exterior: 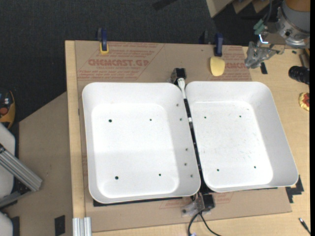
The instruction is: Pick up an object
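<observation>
- Closest to the camera, a black connector (204, 202) with a dark cable (197, 225) is sitting just off the near corner of the right bin (285, 149), at the gap where it is meeting its neighbour.
- That right bin is serving as the landmark: a shallow white tray, lying flat, its floor showing four small dark dots.
- A left bin (89, 132) of the same kind is lying just beside the right bin on the view's left, their long rims running nearly touching.
- Both are resting on a brown cardboard sheet (128, 58) with red lettering, which is reaching out past the right bin's far rim.
- A small black clip (178, 75) is sitting at the right bin's far-left corner, at the head of the gap between the two trays.
- The task's thing, a small pale yellow object (217, 66), is lying on the cardboard just beyond the right bin's far rim, outside both trays.
- A blue clamp (218, 44) is gripping the sheet's edge just behind that object; a second clamp (102, 38) is doing the same well off to the view's left.
- The gripper (257, 57) is hanging beyond the right bin's far rim, near the yellow object on its right and apart from it, with the grey arm (294, 14) rising behind.
- Whether the gripper is standing open or closed cannot be told; nothing is showing held in it.
</observation>
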Tool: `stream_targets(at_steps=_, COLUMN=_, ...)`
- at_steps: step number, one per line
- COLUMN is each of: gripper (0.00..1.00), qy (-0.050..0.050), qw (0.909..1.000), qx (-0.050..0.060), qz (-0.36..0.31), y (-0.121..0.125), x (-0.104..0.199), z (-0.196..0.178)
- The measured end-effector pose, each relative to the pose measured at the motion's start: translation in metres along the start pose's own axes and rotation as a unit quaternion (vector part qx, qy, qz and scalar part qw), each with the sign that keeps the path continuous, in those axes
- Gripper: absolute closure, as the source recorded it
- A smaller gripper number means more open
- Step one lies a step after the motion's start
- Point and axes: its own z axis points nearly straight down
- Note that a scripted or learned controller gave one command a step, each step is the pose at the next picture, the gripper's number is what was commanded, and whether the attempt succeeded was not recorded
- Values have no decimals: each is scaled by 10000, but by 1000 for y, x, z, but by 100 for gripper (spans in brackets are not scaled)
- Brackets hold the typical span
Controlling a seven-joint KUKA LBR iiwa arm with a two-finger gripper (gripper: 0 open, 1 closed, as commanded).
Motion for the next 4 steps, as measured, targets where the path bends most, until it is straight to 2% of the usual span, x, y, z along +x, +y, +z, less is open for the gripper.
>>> stream_targets(at_steps=1, gripper=100, qy=-15, qw=10000, qx=-4, qz=30, y=11, x=-73, z=-29)
stream_targets(at_steps=2, gripper=100, qy=18, qw=10000, qx=64, qz=-10, y=10, x=11, z=56)
stream_targets(at_steps=3, gripper=100, qy=-3, qw=10000, qx=-15, qz=4, y=12, x=19, z=-23)
stream_targets(at_steps=4, gripper=100, qy=19, qw=10000, qx=83, qz=-3, y=9, x=59, z=75)
